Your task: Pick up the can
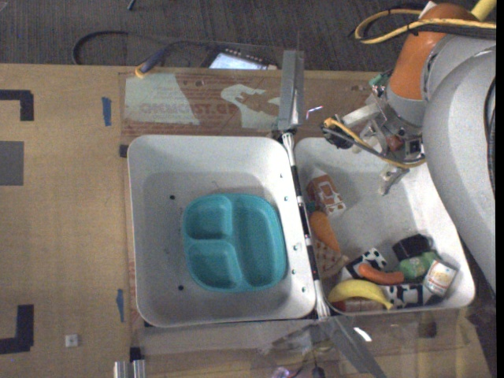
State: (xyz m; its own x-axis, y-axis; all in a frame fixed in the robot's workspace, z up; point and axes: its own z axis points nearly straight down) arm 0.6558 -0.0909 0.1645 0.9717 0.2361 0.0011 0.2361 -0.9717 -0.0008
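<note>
- Lying in the near right corner of the right bin (409, 203), the can (439, 277) is small, pale, with a red band.
- Gripper (391, 176) hangs above that bin's far end, well apart from the can; finger state: cannot tell.
- Left bin (150, 172) holds a teal divided tray (234, 242) on the tan bench (55, 235).

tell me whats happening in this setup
A grey robot arm reaches in from the right, its hand over the upper part of the right bin. The can it is meant to pick up lies at that bin's lower right corner, untouched, among a banana, a carrot and other toys. The left bin holds a teal divided plate.
</note>
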